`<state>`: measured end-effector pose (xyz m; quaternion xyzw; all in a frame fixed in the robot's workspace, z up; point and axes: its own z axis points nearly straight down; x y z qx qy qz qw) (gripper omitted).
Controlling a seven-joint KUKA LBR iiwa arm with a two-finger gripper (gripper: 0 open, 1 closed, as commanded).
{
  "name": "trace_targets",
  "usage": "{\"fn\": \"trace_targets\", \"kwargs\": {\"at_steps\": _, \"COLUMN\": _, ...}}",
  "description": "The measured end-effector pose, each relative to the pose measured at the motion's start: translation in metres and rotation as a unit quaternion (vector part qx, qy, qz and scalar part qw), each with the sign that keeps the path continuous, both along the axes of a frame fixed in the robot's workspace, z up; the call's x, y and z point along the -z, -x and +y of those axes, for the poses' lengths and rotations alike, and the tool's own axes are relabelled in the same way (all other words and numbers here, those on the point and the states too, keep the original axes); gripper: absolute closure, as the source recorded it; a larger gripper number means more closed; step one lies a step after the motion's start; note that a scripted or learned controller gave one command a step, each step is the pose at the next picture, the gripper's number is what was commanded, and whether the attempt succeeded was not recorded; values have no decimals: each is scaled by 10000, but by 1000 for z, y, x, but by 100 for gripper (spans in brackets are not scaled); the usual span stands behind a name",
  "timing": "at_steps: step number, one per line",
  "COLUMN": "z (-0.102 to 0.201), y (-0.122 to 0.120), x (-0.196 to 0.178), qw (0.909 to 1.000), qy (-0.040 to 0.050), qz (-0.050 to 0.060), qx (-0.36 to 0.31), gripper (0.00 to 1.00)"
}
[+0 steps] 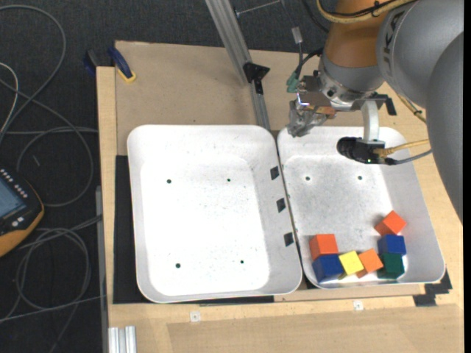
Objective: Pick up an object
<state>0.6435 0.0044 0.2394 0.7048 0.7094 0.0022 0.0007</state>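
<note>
Several small blocks lie in the near right corner of the right bin (412, 197): an orange block (322, 244), a blue block (328, 268), a yellow block (352, 262), a second orange block (371, 260), a green block (392, 269), another blue block (394, 245) and an orange block (393, 223) set a little apart. My gripper (298, 126) hangs over the far left corner of the right bin, well away from the blocks. Nothing shows in it.
The left bin (147, 197) sits beside the right one, with black clips (280, 204) along the shared wall. A metal rail (235, 43) slants behind the bins. A black fitting with a cable (360, 150) hangs off the wrist above the right bin.
</note>
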Motion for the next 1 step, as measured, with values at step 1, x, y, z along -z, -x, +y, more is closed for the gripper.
{"fn": "trace_targets", "kwargs": {"at_steps": 1, "z": 57, "y": -14, "x": -10, "qw": 10000, "qy": -5, "qz": 2, "qx": -4, "gripper": 100}}
